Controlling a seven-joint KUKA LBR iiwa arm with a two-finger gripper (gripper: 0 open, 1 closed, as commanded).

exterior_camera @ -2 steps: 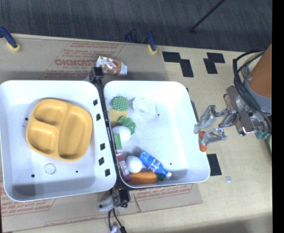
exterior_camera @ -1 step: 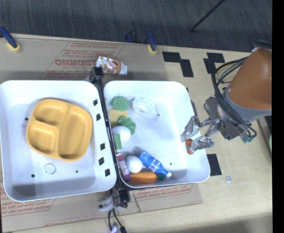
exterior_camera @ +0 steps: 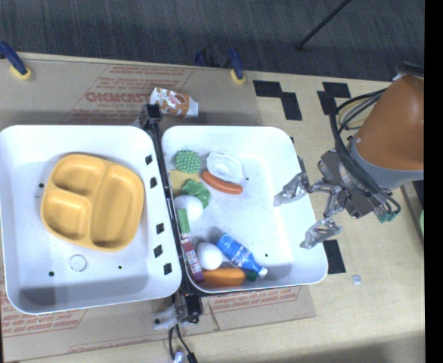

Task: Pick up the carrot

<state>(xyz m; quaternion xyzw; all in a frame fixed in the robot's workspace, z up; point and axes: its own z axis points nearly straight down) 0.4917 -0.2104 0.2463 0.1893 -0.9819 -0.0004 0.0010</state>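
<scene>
Dark grey carpet floor (exterior_camera: 131, 13) beyond tan bench (exterior_camera: 373, 308).

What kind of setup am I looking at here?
Likely a lab bench for robot picking trials: two white bins clamped on cardboard, toy food such as the carrot, and the gripper beside them.

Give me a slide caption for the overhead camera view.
Open gripper hovers at right bin's edge; carrot lies untouched.
</scene>
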